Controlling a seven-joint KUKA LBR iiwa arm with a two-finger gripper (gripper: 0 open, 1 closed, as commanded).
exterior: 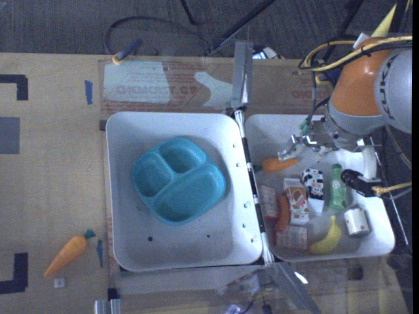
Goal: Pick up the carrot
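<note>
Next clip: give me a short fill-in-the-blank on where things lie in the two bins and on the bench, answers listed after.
1. The blue divided plate lies in the ____ bin.
2. The carrot below the hand lies in the ____ bin.
3. A second carrot lies outside the bins on the ____.
4. The banana sits near the right bin's ____ edge.

Answers: left; right; bench; bottom

A divided plate (179, 179) sits in the left bin (124, 133). Over in the right bin (386, 237), a carrot (277, 165) lies by the left wall, banana (327, 238) near the front. Another carrot (65, 254) lies on the bench (46, 175), left of both bins.
</note>
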